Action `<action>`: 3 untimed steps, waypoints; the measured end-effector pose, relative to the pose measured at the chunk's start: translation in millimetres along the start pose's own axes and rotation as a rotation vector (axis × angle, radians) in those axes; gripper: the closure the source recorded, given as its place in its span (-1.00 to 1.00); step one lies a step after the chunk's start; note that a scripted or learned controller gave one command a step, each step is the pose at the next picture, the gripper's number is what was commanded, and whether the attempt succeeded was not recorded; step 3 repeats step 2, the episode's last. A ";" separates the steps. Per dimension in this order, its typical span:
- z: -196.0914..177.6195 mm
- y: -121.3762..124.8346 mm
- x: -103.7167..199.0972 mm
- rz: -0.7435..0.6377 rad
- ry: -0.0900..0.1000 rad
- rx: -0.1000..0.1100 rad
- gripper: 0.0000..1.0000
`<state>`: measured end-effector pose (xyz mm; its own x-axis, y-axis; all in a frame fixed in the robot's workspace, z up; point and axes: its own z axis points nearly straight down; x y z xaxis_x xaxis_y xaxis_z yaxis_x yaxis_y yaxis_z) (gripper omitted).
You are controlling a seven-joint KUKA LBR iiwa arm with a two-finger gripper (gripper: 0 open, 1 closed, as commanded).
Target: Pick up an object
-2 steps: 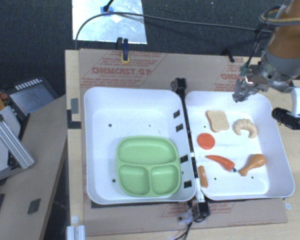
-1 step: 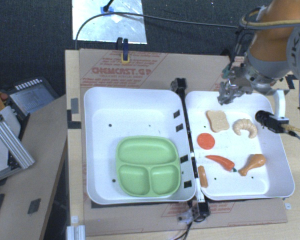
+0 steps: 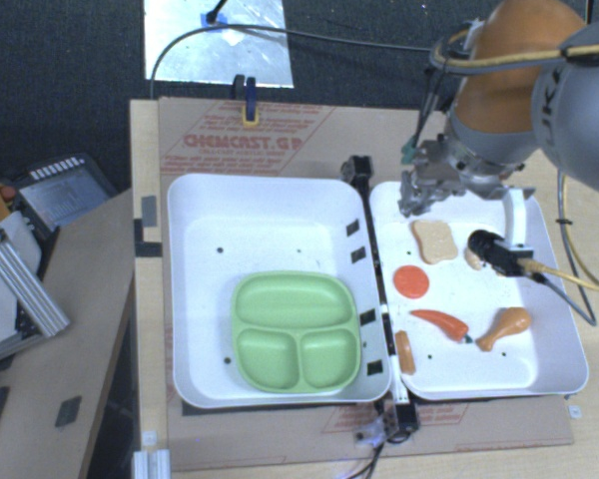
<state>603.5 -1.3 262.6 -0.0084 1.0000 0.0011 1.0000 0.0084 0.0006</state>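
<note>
My gripper (image 3: 416,202) hangs over the back left part of the right bin (image 3: 559,367), just behind a tan slice of toast (image 3: 434,240). In front of the toast lie an orange-red round slice (image 3: 411,281), a red chili pepper (image 3: 441,321) and a brown drumstick (image 3: 505,326). A small orange sausage (image 3: 404,351) lies against the bin's left wall. I see nothing held in the gripper.
The left bin (image 3: 195,267) holds a green divided plate (image 3: 295,330) at its front right. A black divider with clips (image 3: 371,257) runs between the two bins. The arm's bulky wrist (image 3: 509,68) looms over the back of the right bin.
</note>
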 end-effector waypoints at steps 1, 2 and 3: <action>22.5 -6.1 52.1 0.000 0.001 0.001 1.00; 19.7 -10.1 105.2 -0.001 0.001 -0.001 1.00; 19.7 -10.1 105.2 -0.001 0.001 -0.001 1.00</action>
